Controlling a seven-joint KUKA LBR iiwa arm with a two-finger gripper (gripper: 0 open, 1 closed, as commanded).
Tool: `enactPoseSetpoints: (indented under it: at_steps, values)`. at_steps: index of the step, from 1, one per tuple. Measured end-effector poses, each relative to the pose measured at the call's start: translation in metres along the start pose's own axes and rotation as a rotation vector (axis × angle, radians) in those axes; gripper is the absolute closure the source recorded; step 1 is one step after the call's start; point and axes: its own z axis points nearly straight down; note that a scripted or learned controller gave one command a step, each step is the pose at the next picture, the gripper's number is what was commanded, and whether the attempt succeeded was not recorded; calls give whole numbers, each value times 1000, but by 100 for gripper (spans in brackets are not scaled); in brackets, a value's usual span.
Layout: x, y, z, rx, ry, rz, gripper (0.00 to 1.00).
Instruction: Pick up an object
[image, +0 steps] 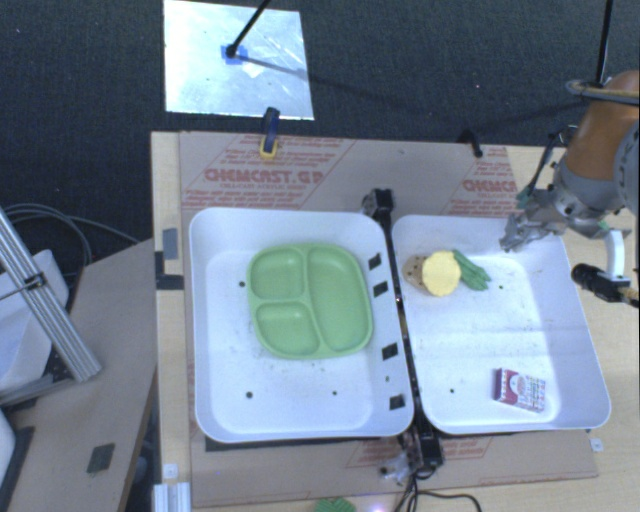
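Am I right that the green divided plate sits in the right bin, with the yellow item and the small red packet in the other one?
Not quite. The camera view shows the green divided plate in the left bin, not the right. The yellow item and the small red packet are together in the right bin, as you implied.

A green divided plate (308, 302) lies in the left white bin (220, 400). The worktop (330, 165) bears red lettering, a yellow clamp (269, 135) at its far edge.
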Motion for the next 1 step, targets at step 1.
enactPoseSetpoints:
  at_steps: [1]
  values:
    - [0, 0, -3, -1, 0, 0, 100]
